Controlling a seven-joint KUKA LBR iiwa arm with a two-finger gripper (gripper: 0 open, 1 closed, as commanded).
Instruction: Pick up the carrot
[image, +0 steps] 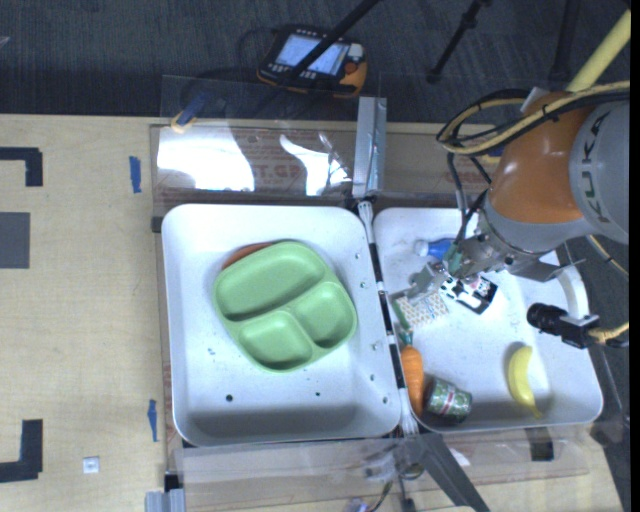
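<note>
A pale wooden bench (80, 300) is carrying two shallow white bins sitting side by side, their inner rims touching. The left bin (190, 400) and the right bin (575, 400) are lying directly on the wood. Black corner markings (25, 165) and strips of blue tape (135, 173) are showing on the bench to the left of the bins.
</note>
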